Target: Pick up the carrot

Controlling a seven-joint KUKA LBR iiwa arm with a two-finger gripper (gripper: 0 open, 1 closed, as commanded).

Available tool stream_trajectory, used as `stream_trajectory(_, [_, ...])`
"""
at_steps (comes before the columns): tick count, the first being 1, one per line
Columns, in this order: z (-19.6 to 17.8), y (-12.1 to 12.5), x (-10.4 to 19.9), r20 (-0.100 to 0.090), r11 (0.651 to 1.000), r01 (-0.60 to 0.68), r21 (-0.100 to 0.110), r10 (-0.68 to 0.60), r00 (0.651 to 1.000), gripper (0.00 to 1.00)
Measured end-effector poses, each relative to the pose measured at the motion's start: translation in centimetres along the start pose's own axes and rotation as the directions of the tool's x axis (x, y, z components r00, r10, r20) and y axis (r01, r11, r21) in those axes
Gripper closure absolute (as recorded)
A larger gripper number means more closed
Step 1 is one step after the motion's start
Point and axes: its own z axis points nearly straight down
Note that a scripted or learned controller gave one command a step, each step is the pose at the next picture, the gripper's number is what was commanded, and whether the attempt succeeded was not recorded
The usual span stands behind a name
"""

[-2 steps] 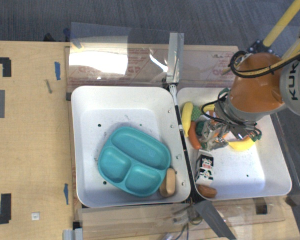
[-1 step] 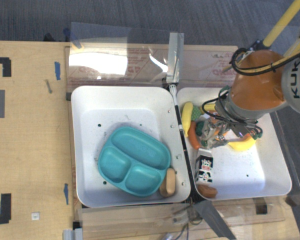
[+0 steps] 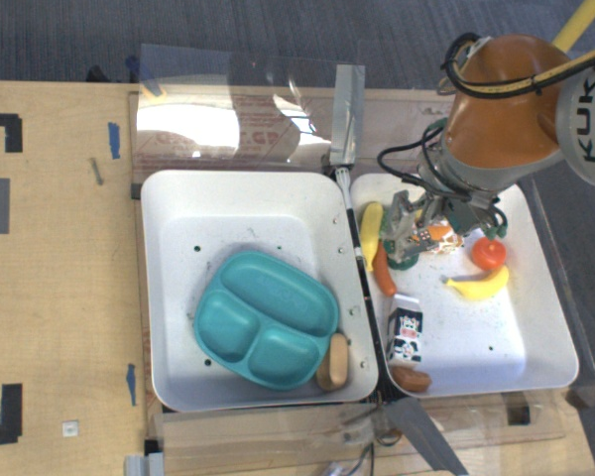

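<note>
Spreading under everything is the table (image 3: 50, 296), tan board, with two white bins on it side by side. The left bin (image 3: 178, 206) holds a teal tray (image 3: 263, 315) with three compartments, lying near its front right corner. A tan bread roll (image 3: 333, 361) sits just beside the tray's front right edge, against the bin wall.

My arm (image 3: 506, 102) comes in from the right, orange band uppermost, and hangs over the back of the right bin (image 3: 545, 355). My claw (image 3: 416, 231) is low over that bin's back left part. I cannot tell how it is set, as the wrist and cables hide the tips.

Near the claw lies a yellow corn cob (image 3: 371, 222), along the left wall. The carrot (image 3: 384, 275) is just in front of the corn, orange, lying along the same wall, beside my claw and not in it. A banana (image 3: 479, 284) lies right of centre, with a tomato (image 3: 489, 253) just behind it. A small milk carton (image 3: 407, 333) lies in the front left part, and a brown sausage (image 3: 411, 377) sits at the front rim.
</note>
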Motion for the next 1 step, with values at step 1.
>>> stream_trajectory(1, [3.44, -7.90, -4.39, -0.012, 0.999, -0.035, -0.001, 0.035, 0.999, 1.00])
